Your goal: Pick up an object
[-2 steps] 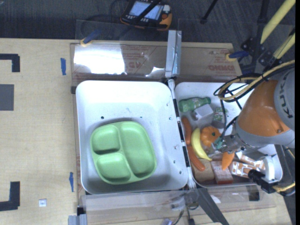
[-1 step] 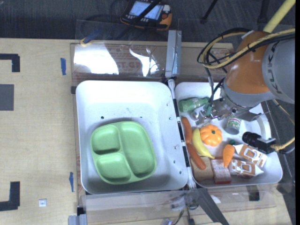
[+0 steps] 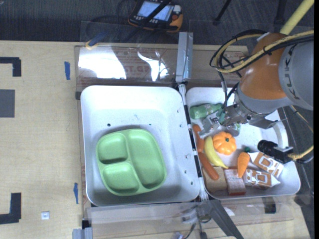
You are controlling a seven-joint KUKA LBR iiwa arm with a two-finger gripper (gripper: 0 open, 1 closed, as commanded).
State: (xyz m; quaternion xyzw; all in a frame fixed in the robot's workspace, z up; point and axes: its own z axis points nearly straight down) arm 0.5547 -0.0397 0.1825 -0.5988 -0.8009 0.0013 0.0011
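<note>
Green three-compartment plate (image 3: pixel 130 161) in the left bin (image 3: pixel 94 103), toward its front edge. In the right bin (image 3: pixel 294 183): long carrot (image 3: pixel 205 156) along the left wall, banana (image 3: pixel 214 156), small orange pumpkin (image 3: pixel 224 143) with green stem at mid-bin, second carrot (image 3: pixel 242 163), brown block (image 3: pixel 234 182) and patterned box (image 3: pixel 263 169) near the front edge. Gripper (image 3: pixel 225 121) low at the bin's back, just above the pumpkin; claw opening impossible to tell.
</note>
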